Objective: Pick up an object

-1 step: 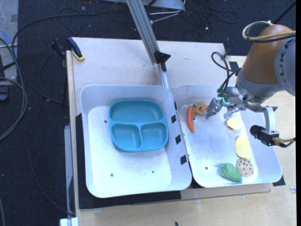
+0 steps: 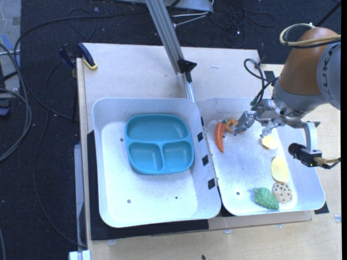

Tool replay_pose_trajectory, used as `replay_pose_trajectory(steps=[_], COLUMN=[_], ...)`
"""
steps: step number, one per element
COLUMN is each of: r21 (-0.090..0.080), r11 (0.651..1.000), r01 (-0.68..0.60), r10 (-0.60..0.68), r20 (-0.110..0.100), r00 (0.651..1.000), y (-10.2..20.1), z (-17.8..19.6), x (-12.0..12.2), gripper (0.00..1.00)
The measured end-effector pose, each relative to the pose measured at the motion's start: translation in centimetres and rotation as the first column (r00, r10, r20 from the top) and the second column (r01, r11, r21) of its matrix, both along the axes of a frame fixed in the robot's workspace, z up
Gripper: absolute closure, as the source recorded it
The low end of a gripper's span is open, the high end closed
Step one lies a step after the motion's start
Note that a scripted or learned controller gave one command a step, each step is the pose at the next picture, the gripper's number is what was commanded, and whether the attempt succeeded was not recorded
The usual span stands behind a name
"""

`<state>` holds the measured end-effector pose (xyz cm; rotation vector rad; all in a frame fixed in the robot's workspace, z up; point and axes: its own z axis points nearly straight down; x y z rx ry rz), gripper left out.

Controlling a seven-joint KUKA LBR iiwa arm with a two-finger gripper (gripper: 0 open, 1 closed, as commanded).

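Tool (image 2: 242,124) low in right bin (image 2: 238,199), finger state unclear; orange carrot (image 2: 219,137) just left.

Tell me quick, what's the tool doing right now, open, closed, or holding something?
Tool: over the right bin, right next to the orange carrot-like toy; open or closed cannot be told, and nothing is seen held in it.

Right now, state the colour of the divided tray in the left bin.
Light blue tray, clearest in the camera view.
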<state>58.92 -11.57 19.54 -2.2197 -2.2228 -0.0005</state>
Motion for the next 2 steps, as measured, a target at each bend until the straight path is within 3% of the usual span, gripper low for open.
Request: replay_pose_trajectory(steps=[2], r21=[0.000], r11=[1.000], r01=[0.002], r10=[-0.002], r20=[-0.005], r00=[1.000], y=[0.3], z=[-9.7], x=[-0.1], gripper=[0.00])
